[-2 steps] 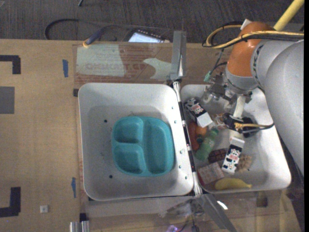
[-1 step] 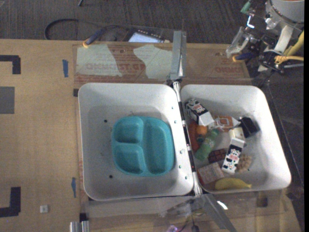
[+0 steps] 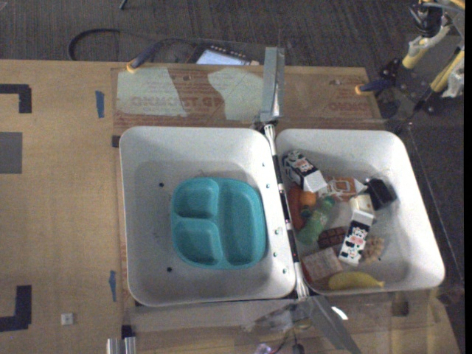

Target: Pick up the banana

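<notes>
While the left shallow white plastic bin (image 3: 140, 220) bears a teal three-compartment plastic tray (image 3: 219, 223), the right white bin (image 3: 413, 198) holds jumbled small items, the curved yellow banana (image 3: 355, 280) lying by its near wall, just beside a black-and-white cow-print carton (image 3: 354, 243), and the gripper's state cannot be told.

This looks like a robotics lab. A plywood surface (image 3: 59, 198) carries two white bins (image 3: 140, 153) side by side, with black corner marks (image 3: 18, 98) and blue tape strips (image 3: 99, 103) stuck to it. Cables (image 3: 96, 39) trail over a grey carpet floor (image 3: 332, 13), and clamps (image 3: 369, 87) grip the board's far edge.
</notes>
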Robot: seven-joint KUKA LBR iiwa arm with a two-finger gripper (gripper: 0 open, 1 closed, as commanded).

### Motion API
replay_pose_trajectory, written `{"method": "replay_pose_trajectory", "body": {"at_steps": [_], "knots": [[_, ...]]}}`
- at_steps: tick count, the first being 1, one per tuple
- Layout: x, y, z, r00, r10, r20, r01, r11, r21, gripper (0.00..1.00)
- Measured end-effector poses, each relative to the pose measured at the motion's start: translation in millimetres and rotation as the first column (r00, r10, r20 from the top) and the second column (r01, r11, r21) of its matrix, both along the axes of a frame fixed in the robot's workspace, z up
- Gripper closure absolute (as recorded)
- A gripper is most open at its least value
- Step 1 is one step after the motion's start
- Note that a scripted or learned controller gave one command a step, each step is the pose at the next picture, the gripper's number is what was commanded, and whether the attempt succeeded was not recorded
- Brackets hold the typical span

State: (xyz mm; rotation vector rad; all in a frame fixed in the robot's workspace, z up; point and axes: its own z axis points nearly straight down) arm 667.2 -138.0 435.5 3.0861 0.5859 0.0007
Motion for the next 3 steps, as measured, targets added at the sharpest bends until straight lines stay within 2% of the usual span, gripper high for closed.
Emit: {"method": "replay_pose_trajectory", "body": {"at_steps": [1,2,3], "knots": [[-84,-58,-142,0.998,-0.062,-0.003,0.062,0.998,0.001,0.0],[-72,-84,0,0.985,-0.17,-0.001,0.17,0.985,0.0,0.0],[-23,-57,-234,0.995,-0.095,-0.004,0.095,0.995,0.003,0.0]]}}
